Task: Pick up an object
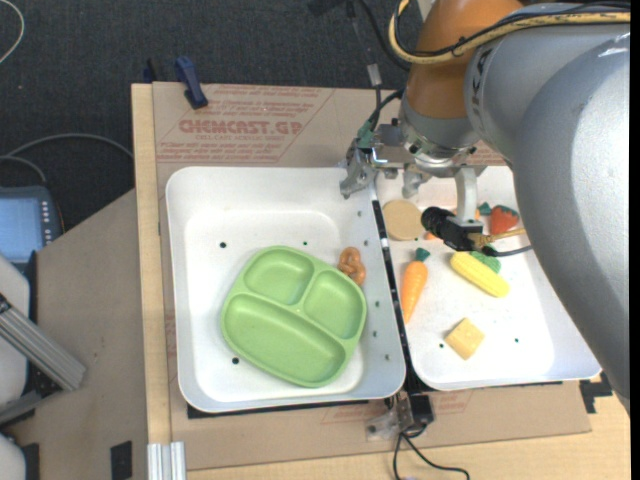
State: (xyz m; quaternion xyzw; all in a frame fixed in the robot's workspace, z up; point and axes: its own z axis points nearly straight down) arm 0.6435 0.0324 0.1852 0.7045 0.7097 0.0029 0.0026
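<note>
Where the grey arm [560,108] sweeps in from the right, it covers the far right corner of the right bin [540,353] and part of a red-and-orange item [500,218] at its edge, too hidden to identify. Its orange band sits above the wrist, and the gripper [400,180] hangs over the bins' shared rim at the far side; whether it is open I cannot tell. Near it lie a tan disc [402,219], a carrot [412,283], yellow corn [478,273] and a yellow block [464,338]. A green divided plate [293,315] and a small brown piece [351,263] lie in the left bin [200,268].
</note>
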